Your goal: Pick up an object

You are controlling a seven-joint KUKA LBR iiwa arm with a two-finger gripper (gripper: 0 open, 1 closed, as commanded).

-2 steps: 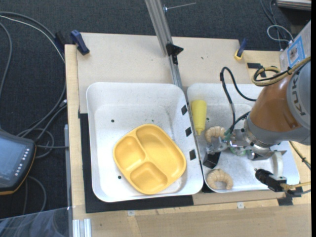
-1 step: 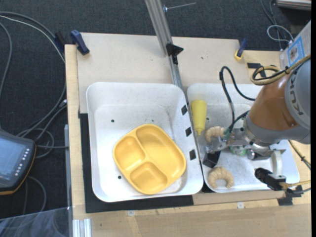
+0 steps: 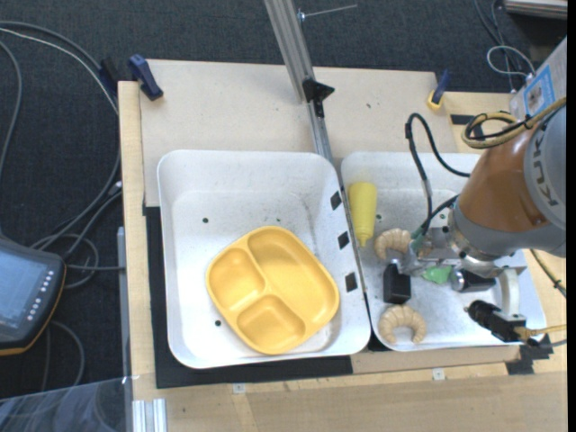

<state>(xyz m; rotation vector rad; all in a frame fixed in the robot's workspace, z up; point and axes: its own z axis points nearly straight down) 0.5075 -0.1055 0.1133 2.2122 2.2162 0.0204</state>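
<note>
Bottom of frame, left bin: yellow divided plate lies flat in its lower half, nothing else in there with it. Right bin, bottom edge: lower croissant lies close to the front wall. Just above it sits a small black block. The gripper is down in the right bin's middle, just right of the block; the arm comes in from the right edge of the frame. Can't tell from this angle whether the gripper is spread or pinching anything. A small green thing is tucked right beside it, partly hidden. Upper croissant lies just left of the gripper, above the block. Further up, a yellow bottle lies along the bin's left wall. The desk shows bare past both bins, with a blue clamp at its upper left corner.
</note>
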